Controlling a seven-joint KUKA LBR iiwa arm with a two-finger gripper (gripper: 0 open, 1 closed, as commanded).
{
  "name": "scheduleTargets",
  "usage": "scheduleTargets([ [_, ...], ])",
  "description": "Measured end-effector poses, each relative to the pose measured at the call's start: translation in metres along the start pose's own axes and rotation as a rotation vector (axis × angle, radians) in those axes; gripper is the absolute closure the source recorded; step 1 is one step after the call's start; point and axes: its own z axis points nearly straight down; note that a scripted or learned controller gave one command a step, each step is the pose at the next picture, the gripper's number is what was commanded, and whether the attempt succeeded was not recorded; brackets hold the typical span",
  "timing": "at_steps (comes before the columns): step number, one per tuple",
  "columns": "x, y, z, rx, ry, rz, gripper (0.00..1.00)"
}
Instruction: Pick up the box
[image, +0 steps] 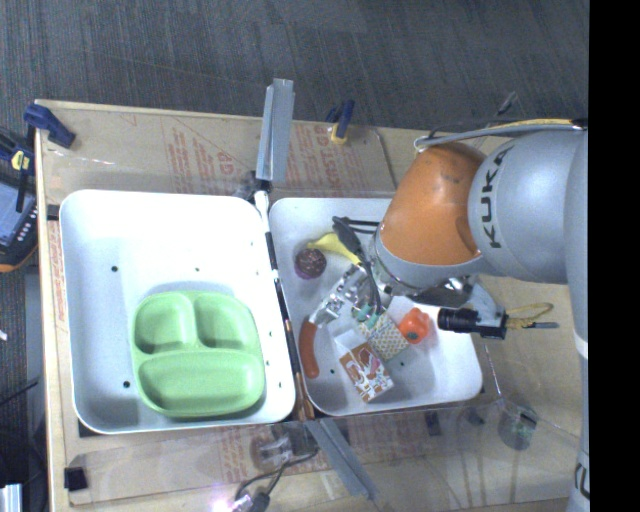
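The box (365, 371) lies flat near the front wall of the right bin (455, 385), a small printed carton turned at a slant, with a second patterned packet (388, 340) touching its upper right corner. That crowding looks like the main risk: a closing grip could catch the packet along with the box, or push the box against the front wall and skew it. A red sausage-shaped toy (307, 352) lies just left of the box, along the wall shared with the left bin (90, 250), so there is little free floor on that side either. An orange piece (413, 325) sits just right of the packet.

The claw (352, 298) hangs just above and behind the box, over the middle of the bin; how wide it stands, and whether it has hold of anything, I cannot tell, since the metal parts blur together under the wrist. The bulky arm (470, 215) covers most of the bin's far half, so approach room is tight.

Farther back, a dark round fruit (311, 262) and a banana (332, 244) rest near the far wall. The left bin has open floor around a green divided tray (198, 352). Beyond both bins the desk (150, 145) lies bare.
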Motion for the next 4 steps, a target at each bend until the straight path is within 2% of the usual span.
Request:
scheduleTargets([
  [1, -0.063, -0.042, -0.077, -0.001, -0.004, -0.015, 1.00],
  [2, -0.067, 0.020, -0.014, -0.001, 0.000, -0.093, 1.00],
  [3, -0.101, -0.018, -0.028, -0.001, -0.004, -0.308, 1.00],
  [4, -0.101, -0.018, -0.028, -0.001, -0.004, -0.307, 0.00],
])
